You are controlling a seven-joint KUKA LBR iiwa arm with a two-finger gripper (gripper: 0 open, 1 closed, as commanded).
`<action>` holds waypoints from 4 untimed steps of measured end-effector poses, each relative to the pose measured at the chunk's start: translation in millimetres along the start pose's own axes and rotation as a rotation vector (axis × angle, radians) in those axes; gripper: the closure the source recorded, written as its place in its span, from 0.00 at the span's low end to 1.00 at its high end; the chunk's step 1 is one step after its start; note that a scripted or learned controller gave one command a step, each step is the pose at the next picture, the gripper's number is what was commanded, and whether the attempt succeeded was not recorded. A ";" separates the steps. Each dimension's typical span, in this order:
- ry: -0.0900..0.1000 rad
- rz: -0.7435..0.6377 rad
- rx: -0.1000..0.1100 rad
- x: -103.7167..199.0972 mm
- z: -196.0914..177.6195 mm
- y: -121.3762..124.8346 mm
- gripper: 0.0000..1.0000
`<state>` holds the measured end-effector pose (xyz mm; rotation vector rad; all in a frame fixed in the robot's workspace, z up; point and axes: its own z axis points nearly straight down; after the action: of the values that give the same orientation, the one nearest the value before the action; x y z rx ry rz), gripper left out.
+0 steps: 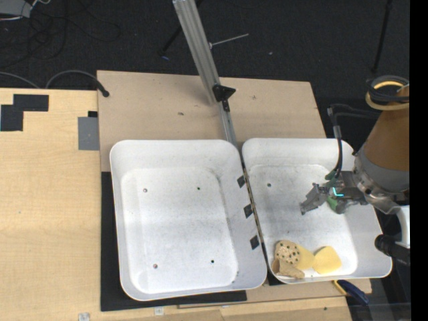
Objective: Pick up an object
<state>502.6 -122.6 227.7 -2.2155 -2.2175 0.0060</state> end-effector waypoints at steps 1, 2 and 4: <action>-0.001 0.004 -0.005 -1.2 -1.7 0.6 0.00; 0.001 0.001 0.002 8.4 55.2 -5.3 0.00; -0.001 0.002 -0.005 0.5 135.1 -3.5 0.00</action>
<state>498.0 -121.8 92.6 -2.2209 -2.2181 0.0011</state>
